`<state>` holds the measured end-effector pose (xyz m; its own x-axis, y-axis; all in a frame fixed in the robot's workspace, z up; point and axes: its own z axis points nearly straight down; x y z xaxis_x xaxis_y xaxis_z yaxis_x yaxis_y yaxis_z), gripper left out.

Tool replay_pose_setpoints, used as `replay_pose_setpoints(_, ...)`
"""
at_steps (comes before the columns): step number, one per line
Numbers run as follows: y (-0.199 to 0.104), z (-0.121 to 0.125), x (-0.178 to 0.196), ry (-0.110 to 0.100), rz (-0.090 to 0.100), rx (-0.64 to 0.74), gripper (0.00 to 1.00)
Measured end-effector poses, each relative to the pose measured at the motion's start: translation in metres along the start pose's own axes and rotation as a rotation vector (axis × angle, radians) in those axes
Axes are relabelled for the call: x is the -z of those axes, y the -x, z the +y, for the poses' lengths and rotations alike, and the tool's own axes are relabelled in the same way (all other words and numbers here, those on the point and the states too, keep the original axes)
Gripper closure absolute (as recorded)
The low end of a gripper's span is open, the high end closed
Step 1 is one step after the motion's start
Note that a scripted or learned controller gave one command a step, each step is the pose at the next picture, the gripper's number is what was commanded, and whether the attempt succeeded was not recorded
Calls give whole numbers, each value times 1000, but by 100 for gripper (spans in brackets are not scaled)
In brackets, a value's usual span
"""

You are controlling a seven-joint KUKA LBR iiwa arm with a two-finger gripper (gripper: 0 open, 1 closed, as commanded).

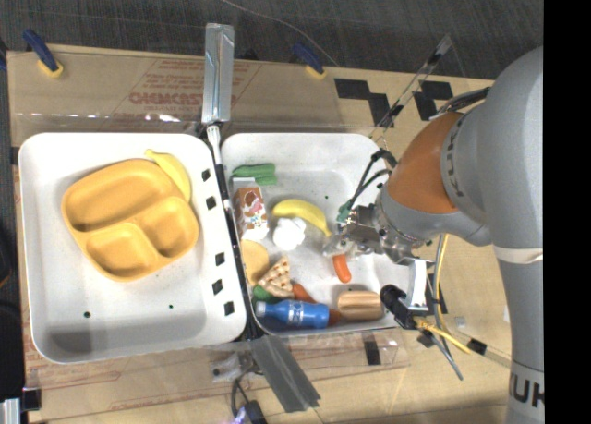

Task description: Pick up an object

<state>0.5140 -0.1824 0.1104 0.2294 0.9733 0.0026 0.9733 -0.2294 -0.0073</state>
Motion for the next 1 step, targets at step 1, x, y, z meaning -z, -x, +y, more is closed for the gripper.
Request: replay_pose_setpoints(1, -70, 61, 91, 11, 1, -94, 100)
